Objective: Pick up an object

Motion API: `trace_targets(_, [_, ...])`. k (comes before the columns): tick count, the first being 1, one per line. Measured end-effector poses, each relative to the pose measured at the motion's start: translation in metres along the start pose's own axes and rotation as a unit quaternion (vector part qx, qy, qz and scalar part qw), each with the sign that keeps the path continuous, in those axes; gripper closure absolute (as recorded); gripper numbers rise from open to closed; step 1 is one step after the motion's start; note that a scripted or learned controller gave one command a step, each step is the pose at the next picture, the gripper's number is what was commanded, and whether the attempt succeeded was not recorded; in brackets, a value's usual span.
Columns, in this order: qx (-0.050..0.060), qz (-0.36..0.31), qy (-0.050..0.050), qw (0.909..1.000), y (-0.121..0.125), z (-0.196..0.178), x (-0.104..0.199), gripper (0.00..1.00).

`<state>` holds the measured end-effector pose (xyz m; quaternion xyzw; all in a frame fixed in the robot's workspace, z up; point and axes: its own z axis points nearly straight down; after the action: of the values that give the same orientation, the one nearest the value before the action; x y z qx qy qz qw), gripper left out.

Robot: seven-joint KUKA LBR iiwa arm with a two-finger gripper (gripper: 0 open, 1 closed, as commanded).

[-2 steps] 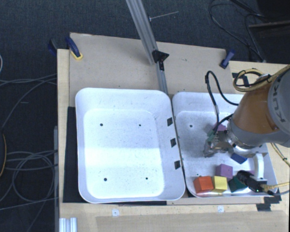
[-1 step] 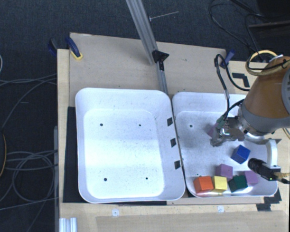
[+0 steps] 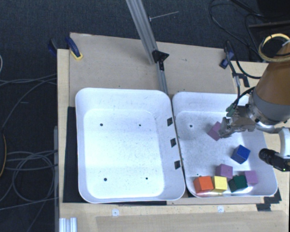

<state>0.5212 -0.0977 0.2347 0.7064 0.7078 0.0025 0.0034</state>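
Note:
My gripper (image 3: pixel 226 129) hangs over the middle of the right bin (image 3: pixel 197 110), below the grey arm with its orange band. A mauve block (image 3: pixel 214 131) sits tilted right against the gripper's left side, touching its tip. Whether it is held cannot be made out. Nearer the front lie a blue cube (image 3: pixel 241 153), a purple block (image 3: pixel 225 170) and a second purple block (image 3: pixel 250 177). An orange block (image 3: pixel 204 183), a yellow block (image 3: pixel 220 183) and a green block (image 3: pixel 237 183) line the front wall.
The left bin (image 3: pixel 80 134) lies beside the right one, joined by black clips (image 3: pixel 172 141). A metal pole (image 3: pixel 145 32) slants in from the top. Cables run along the bench's left and the arm's right.

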Motion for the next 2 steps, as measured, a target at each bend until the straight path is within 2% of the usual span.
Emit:
trace_targets(1, [0.003,0.001,0.000,1.0000,0.001,0.003,0.000,1.00])
trace_targets(2, [0.003,-0.002,0.001,1.0000,0.019,0.011,0.047,1.00])
